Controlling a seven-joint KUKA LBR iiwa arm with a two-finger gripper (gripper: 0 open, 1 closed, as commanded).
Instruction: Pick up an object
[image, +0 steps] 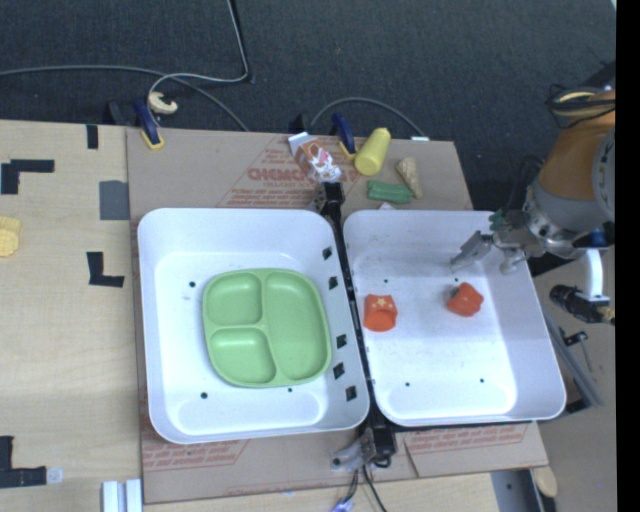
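Nearest the camera, the left bin holds a green divided plate. In the right bin lie two small red-orange objects: an orange piece near the divider and a red piece further right, both resting free on the bin floor. Just above the red piece, the gripper hangs over the bin with its fingers spread apart and nothing between them. Beyond the bins, a yellow cylinder and a green item sit on the cardboard. The pick appears not yet made; descent, closing and lifting remain.
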